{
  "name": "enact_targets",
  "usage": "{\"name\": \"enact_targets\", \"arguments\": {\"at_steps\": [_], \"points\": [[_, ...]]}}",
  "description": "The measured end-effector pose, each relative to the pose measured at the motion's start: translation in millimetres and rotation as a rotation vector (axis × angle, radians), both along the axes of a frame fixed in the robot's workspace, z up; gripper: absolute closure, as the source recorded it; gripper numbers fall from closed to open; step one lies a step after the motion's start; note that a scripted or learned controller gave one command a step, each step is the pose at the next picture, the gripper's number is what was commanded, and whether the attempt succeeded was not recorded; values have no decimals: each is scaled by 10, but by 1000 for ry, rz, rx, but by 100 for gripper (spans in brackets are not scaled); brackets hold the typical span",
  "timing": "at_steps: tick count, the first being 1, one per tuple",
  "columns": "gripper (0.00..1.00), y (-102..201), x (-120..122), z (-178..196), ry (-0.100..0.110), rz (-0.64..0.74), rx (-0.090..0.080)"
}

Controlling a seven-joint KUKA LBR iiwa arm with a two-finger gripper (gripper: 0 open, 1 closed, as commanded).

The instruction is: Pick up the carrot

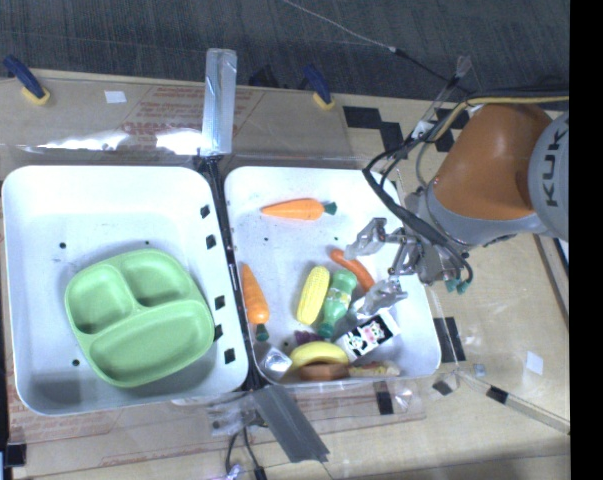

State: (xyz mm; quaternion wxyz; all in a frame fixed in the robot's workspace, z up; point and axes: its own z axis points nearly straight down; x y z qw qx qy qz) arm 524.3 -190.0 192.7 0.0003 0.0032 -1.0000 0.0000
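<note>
Banana (319,353) sits lowest; the gripper (378,263), spread open and holding nothing, hovers right of the carrot (294,209), which lies crosswise.

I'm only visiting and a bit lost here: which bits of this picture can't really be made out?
- Camera view: gripper fingers are small and cluttered by cables; open or shut is unclear.
- An orange piece beside it is partly covered by the gripper.
- A dark item under the banana in the right bin is mostly hidden.
</note>
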Motion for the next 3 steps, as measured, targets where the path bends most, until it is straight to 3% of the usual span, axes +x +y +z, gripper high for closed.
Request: {"name": "enact_targets", "arguments": {"at_steps": [1,2,3], "points": [[0,545,763,-432,1,33,3],[0,923,257,-1031,5,-82,2],[100,933,285,-906,-2,-74,0]]}}
